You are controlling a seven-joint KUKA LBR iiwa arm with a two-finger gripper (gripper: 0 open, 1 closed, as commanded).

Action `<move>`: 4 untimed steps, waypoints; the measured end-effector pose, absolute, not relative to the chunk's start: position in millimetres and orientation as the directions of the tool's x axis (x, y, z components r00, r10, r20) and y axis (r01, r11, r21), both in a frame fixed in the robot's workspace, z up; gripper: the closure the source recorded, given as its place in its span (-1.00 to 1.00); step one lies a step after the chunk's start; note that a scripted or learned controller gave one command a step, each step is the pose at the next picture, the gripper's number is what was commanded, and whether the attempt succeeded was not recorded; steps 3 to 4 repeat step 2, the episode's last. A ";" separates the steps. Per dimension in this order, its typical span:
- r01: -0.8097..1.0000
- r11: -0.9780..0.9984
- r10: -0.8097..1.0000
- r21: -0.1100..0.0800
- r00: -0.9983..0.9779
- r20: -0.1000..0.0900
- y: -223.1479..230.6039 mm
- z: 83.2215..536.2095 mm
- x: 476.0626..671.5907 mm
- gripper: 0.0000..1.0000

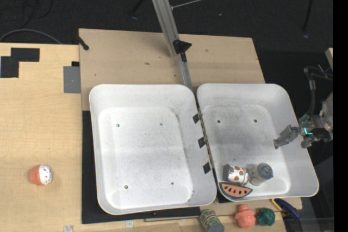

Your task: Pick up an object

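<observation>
My gripper (pixel 292 142) hangs at the right rim of the right bin (pixel 244 96), its two fingers spread open with nothing between them. Well to its lower left, near the front of that bin, lie a small white and red object (pixel 236 175) and a grey round object (pixel 263 172), touching or nearly so. A watermelon-slice toy (pixel 236 191) rests over the bin's front edge just below them.
The left bin (pixel 103 96) stands beside the right one. In front of the bins lie a small can (pixel 209 220), a pink-orange toy (pixel 245 216) and a green toy (pixel 265 217). An orange and white ball (pixel 41 175) sits on the bench far left. A metal rail (pixel 166 13) slants behind.
</observation>
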State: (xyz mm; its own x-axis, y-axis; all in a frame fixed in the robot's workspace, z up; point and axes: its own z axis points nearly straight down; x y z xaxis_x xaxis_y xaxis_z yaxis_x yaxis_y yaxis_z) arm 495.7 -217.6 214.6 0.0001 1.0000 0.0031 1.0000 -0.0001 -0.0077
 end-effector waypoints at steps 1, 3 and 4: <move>1.000 -0.001 1.000 -0.003 0.001 0.002 -217.9 216.8 496.5 -1.00; 1.000 0.000 1.000 -0.008 0.000 0.003 -212.1 170.9 490.8 -1.00; 1.000 0.000 1.000 -0.008 0.000 0.003 -212.1 170.9 490.8 -1.00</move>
